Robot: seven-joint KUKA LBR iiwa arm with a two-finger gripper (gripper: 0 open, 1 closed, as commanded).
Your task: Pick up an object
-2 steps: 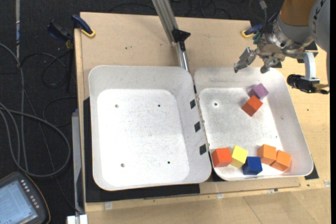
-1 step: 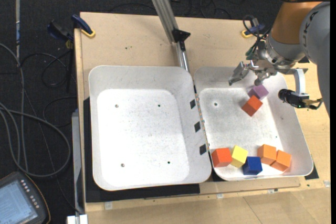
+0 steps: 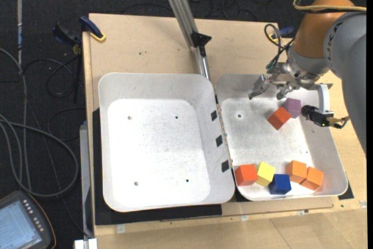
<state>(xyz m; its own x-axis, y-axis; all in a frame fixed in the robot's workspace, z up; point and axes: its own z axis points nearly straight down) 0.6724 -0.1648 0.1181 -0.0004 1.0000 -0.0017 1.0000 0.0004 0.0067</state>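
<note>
No legible writing anywhere. Gripper [image 3: 273, 89] above right bin [image 3: 333, 151] near its far rim, fingers spread, holding nothing; just beside purple block [image 3: 294, 106] and orange block [image 3: 279, 118]. Bare floor mid-bin.

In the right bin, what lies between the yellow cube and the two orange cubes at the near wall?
A blue cube lies between the yellow cube and the two orange cubes, seen in the camera view.
</note>
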